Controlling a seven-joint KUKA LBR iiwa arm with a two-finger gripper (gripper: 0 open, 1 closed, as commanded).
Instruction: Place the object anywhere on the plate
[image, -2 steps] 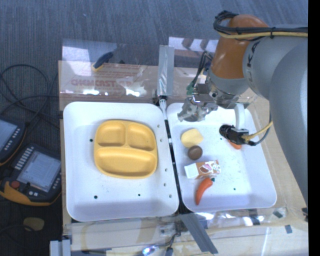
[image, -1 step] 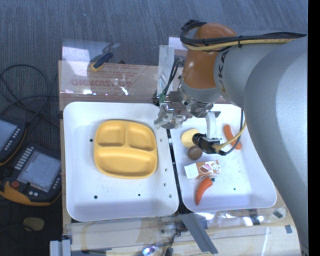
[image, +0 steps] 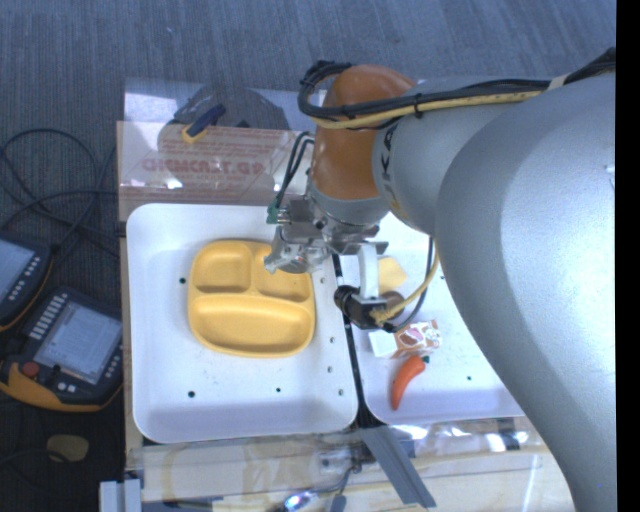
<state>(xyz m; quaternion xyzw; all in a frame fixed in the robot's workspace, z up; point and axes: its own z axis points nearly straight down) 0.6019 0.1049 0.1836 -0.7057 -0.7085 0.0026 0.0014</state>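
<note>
1. A grey robot arm (image: 520, 230) with an orange band (image: 350, 140) above its wrist reaches in from three o'clock, covering much of the right side of the view.
2. Two shallow white bins sit side by side on the bench: the left bin (image: 165, 400) and the right bin (image: 460, 395), which is partly hidden under the arm.
3. A yellow plate (image: 245, 310) with three compartments lies in the left bin, toward its twelve o'clock half.
4. The pincer (image: 290, 250) hangs over the plate's one o'clock corner, at the divide between the two upper compartments. Whether it is spread, pressed together or pinching anything cannot be told from this angle.
5. An orange carrot (image: 405, 380) lies in the right bin, near its six o'clock edge, tilted with its thick end toward one o'clock.
6. Just above the carrot, at twelve o'clock from it, lies a small white and red packet (image: 415, 338), touching or nearly touching it.
7. A yellow object (image: 392, 272) peeks out beside the arm's wrist in the right bin; its shape cannot be made out.
8. No loose object can be seen resting on the plate.
</note>
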